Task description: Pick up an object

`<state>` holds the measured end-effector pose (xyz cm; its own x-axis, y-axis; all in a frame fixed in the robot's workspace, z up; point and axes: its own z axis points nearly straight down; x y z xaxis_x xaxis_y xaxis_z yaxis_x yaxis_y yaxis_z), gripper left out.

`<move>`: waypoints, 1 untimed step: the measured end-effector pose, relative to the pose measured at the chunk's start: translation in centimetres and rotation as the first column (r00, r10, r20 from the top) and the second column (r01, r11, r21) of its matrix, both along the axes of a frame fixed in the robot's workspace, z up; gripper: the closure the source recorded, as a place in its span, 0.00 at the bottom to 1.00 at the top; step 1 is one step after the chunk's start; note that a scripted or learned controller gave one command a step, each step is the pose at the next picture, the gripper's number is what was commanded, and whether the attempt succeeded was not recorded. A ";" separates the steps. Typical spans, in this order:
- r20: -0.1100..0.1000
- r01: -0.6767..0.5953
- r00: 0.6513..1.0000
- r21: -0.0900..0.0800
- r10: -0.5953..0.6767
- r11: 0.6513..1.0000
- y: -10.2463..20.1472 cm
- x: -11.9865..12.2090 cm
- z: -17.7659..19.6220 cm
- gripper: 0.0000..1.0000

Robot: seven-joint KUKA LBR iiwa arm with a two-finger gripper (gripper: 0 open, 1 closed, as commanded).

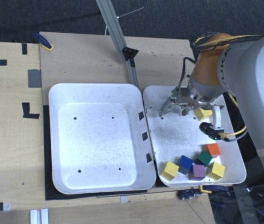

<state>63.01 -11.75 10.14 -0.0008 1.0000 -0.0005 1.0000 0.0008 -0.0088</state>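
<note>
Yellow block [203, 114] just beneath the gripper [188, 101] at the far end of the right bin [169, 134], finger spread impossible to tell, grip on the block unclear, six more blocks [193, 166] clustered at the near edge.

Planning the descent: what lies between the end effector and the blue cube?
In the camera view, bare white bin floor separates the end effector from the blue cube.

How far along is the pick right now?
Done: the arm has reached over the right bin, and the gripper sits at its far end. In hand: a yellow block lies right by the gripper, but a grasp isn't visible. Left: a clear lift; the other blocks sit clustered at the near edge.
</note>
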 end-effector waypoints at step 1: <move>0.006 -0.002 1.000 0.001 0.002 1.000 0.1 0.2 1.4 1.00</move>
